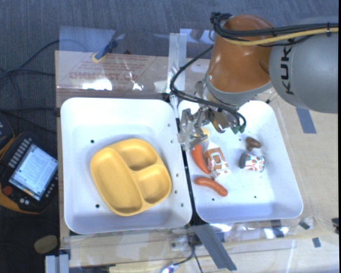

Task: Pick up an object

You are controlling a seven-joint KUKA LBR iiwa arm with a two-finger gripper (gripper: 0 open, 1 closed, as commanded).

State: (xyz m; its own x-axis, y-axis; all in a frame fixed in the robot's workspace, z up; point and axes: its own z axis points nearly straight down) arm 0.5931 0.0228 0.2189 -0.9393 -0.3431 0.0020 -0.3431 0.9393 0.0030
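From the camera view, the grey arm [307, 61] reaches in from the right, its glossy orange band [241, 50] bulging above the wrist with black and yellow cables draped over the top. The wrist points steeply down over the far left part of the right bin [284, 203], and the gripper [194, 131] hangs just above the bin's left wall, right beside the upper end of the carrot [199, 157]. Whether it is clenched or released cannot be told (the metal parts blur together there).

The carrot is a smooth orange taper lying at a slant, touching a small white-and-orange carton [217, 162]. Just below lies a curved orange-red sausage [211, 185]. Further right sit a dull brown lump [253, 143] and a crumpled white-and-red wrapper-like piece [253, 162]. The left bin [79, 118] is shallow matte white plastic and bears a yellow divided plate [131, 176] with three rounded compartments.
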